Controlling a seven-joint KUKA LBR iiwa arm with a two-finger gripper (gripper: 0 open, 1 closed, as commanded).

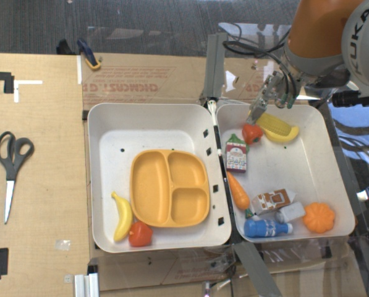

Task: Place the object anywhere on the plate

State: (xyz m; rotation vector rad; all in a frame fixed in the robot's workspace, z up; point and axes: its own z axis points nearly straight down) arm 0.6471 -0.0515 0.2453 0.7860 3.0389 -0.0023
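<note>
The yellow divided plate [153, 187] lies in the left bin [104, 166], with nothing on it. My gripper [272, 107] hangs over the back of the right bin [332, 166], open, nothing between its fingers. Just below it lies a yellow banana-like piece [279, 129], and a small red fruit [252, 133] lies to that piece's left. The gripper's tips stand close above these two, apart from the plate.
Beside the plate in the left bin lie a banana [122, 217] and a red tomato [140, 234]. The right bin also holds a small carton [237, 154], a carrot [238, 191], a brown box [272, 201], a blue bottle [267, 229] and an orange pumpkin [319, 218]. Scissors [12, 166] lie on the bench at left.
</note>
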